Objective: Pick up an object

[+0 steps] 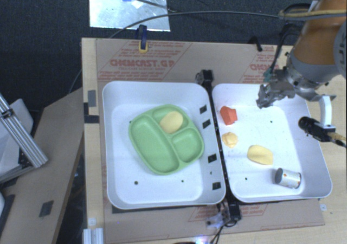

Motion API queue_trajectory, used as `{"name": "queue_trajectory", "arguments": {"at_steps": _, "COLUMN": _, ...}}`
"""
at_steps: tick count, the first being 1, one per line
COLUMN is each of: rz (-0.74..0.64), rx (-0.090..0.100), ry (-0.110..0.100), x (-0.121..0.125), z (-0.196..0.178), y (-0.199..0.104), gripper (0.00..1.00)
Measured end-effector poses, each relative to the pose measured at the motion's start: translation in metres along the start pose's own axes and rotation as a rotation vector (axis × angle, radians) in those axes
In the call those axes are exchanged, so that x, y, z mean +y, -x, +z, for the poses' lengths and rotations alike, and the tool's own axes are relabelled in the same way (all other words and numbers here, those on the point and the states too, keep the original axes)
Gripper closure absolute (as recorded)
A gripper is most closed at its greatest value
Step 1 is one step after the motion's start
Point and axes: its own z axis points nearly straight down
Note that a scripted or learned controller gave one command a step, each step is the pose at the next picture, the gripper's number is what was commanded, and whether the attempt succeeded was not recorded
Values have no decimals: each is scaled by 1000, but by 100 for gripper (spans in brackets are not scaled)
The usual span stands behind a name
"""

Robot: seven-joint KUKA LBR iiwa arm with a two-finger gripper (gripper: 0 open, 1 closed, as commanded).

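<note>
The right bin [309, 145] holds a red block [229, 115], a small yellow piece [230, 139], a larger yellow lump [260, 154] and a silver can [287, 178] lying on its side. My gripper [265, 99] hangs over the bin's far part, to the right of the red block and apart from it. Nothing shows between its fingers. The left bin [116, 129] carries a green divided plate [165, 140] with a yellow object [172, 122] in one compartment.
A black clamp bar [214, 134] runs between the two bins. A black handle-like part [314, 128] juts over the right bin's right rim. Cardboard [162, 61] lies under both bins, and a cable [217, 14] crosses behind them.
</note>
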Motion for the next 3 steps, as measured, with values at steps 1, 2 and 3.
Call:
{"name": "queue_trajectory", "arguments": {"at_steps": 1, "rz": 0, "rx": 1, "ry": 1, "x": 9, "z": -5, "y": -49, "gripper": 100}}
{"name": "queue_trajectory", "arguments": {"at_steps": 2, "rz": 0, "rx": 0, "ry": -1, "x": 15, "z": 9, "y": -98, "gripper": 100}}
{"name": "queue_trajectory", "arguments": {"at_steps": 3, "rz": -1, "rx": 1, "ry": 1, "x": 24, "z": 15, "y": -158, "gripper": 100}}
